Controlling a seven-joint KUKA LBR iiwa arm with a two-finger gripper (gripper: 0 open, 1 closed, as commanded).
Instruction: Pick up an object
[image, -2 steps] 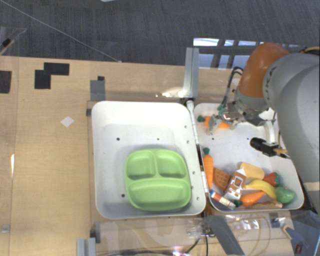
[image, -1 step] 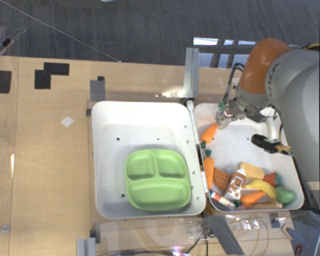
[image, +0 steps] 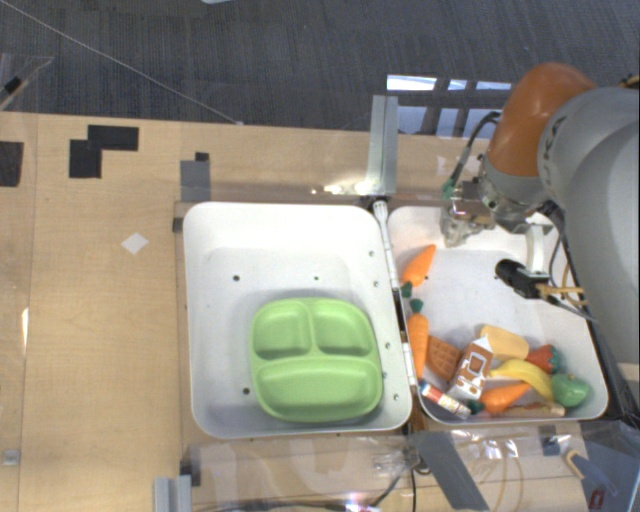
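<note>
My gripper (image: 458, 230) hangs over the far end of the right bin (image: 470, 290), below the orange band of the arm (image: 530, 110). Just below and left of it, an orange toy carrot (image: 420, 263) lies against the bin's left wall, apart from the gripper. A second carrot (image: 417, 336) lies further toward the front. Nothing shows between the gripper's tips.
The right bin's front corner holds a pile: a small carton (image: 470, 370), a banana (image: 526, 376), a yellow bread piece (image: 503, 342), a green item (image: 571, 390). The left bin (image: 230, 250) bears a green divided plate (image: 315, 358). A black cable part (image: 516, 276) hangs by the arm.
</note>
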